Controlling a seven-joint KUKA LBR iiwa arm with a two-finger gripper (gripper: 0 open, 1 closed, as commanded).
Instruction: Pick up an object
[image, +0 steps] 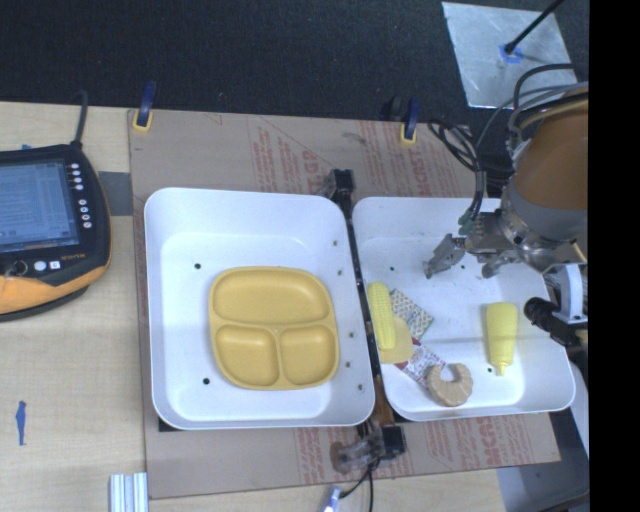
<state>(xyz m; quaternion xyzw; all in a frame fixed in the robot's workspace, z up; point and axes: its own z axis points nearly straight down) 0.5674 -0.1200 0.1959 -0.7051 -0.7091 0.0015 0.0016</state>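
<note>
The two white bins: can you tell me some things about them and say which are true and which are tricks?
1. A yellow divided tray lies in the left bin. True.
2. The corn cob lies in the left bin. False: it lies in the right bin, near the wall between the bins.
3. The hand is above the right bin. True.
4. The hand holds the yellow bottle. False: the bottle lies apart from it on the bin floor.
5. The bitten donut is near the front edge of the right bin. True.
</note>
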